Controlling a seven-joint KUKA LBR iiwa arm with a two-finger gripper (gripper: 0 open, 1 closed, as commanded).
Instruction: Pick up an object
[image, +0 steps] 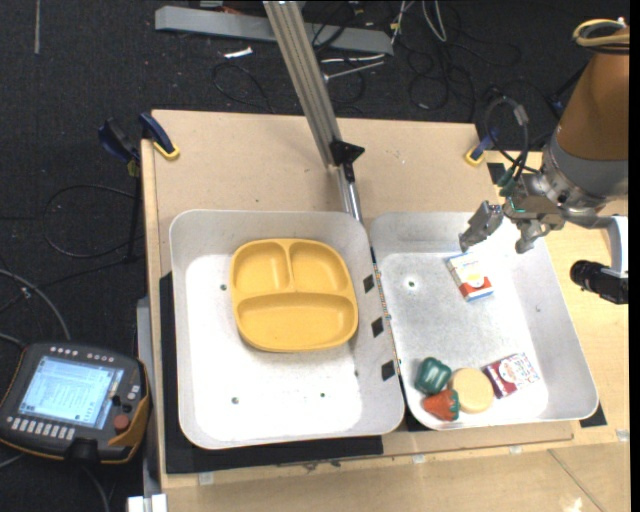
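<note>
Your claw (503, 230) hangs with its two fingers spread apart and nothing between them, over the far part of the right bin (560, 330). Just below and slightly left of it lies a small white carton (471, 277) with blue and orange print, flat on the bin floor, its long axis running from the claw's side toward the near rim, tilted a little rightward. Nothing stands between the two. Well nearer you, along the near rim, cluster a green pepper (433, 374), a red piece (441, 404), a yellow round (473, 390) and a red-and-white packet (512, 374). Far to the claw's left, a yellow divided plate (294, 295) rests in the left bin (200, 330) on the counter (250, 160).
</note>
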